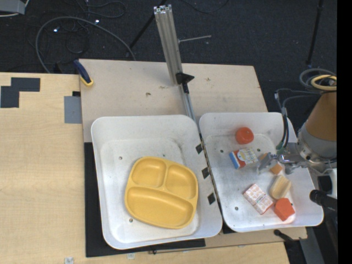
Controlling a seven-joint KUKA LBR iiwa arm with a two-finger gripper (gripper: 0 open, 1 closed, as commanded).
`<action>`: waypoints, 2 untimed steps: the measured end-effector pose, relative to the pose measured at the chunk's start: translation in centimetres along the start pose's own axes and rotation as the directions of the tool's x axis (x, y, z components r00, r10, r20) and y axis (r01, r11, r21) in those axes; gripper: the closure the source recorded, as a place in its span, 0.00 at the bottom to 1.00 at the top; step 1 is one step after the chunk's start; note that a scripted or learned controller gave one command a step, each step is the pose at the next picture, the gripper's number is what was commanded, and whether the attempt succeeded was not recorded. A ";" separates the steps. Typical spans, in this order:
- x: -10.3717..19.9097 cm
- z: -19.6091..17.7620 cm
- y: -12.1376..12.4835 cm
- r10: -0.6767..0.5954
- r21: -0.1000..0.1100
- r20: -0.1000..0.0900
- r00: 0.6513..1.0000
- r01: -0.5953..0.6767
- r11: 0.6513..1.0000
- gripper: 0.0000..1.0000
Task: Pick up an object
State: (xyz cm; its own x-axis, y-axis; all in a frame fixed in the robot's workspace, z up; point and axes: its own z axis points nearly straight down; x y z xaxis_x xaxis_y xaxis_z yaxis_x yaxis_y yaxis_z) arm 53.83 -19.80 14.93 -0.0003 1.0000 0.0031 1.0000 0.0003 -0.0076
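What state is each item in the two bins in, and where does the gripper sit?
Yellow plastic divided tray: flat, upright, in left white bin.
Round red-orange ball: resting loose in right white bin.
Small red-and-white carton: lying on its side.
Pink patterned packet: lying flat.
Tan block: lying loose.
Red-orange block: resting near front rim.
Gripper: low over right bin.

L bin (104, 147): yellow tray (161, 192) | R bin (220, 131): claw (273, 162) among items
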 end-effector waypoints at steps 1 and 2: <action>0.3 4.6 0.3 0.002 -0.009 0.004 1.000 -0.002 1.000 0.00; 0.2 4.0 0.1 0.006 -0.003 0.001 1.000 -0.006 1.000 1.00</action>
State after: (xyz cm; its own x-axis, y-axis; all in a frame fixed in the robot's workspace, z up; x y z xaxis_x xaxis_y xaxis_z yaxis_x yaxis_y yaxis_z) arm 53.92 -19.54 10.97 0.0053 1.0000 0.0023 1.0000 -0.0053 -0.0050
